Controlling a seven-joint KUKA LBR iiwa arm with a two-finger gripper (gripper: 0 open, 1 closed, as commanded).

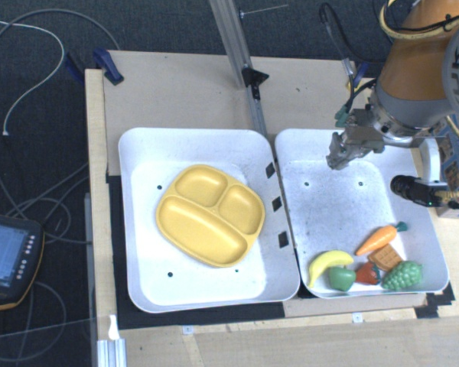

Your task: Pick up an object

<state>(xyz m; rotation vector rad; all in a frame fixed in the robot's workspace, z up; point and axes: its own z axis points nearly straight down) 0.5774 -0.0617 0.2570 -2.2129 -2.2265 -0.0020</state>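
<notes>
In the camera view the gripper (338, 159) hangs over the far edge of the right bin (321, 205), near its far left corner. It carries nothing that I can see, and whether it is spread or pressed together I cannot tell from this slant.

The things to pick lie crowded in the near right corner of that bin: a banana (325, 264), a green apple (340, 278), a carrot (379, 239), a small brown block (385, 257), a red piece (366, 273) and a green bunch (402, 275), most of them touching a neighbour. The left bin (138, 205) holds a yellow divided plate (210, 215).

The main risk, as I judge it, is that crowding: a descent there may strike two things at once and push them apart. The bin's wall beside the pile could also block one side of the grasp.
</notes>
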